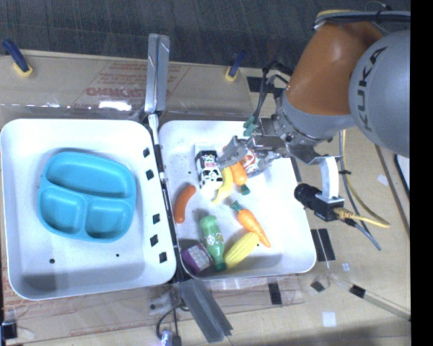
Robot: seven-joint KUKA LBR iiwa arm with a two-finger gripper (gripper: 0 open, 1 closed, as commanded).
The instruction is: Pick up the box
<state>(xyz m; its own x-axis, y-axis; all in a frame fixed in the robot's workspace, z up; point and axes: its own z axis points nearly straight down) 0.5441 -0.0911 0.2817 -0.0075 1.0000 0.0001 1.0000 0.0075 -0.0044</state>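
The end effector hung low over the right bin, among the toys at its far side. The box, a small carton with cow markings, stood upright just left of the end effector, close beside it. The end effector's grip state could not be determined from this view.

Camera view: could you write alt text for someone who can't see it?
A grey and orange robot arm lowers its gripper into the right bin of toy food, beside a small cow-patterned box. The left bin holds a blue divided tray.
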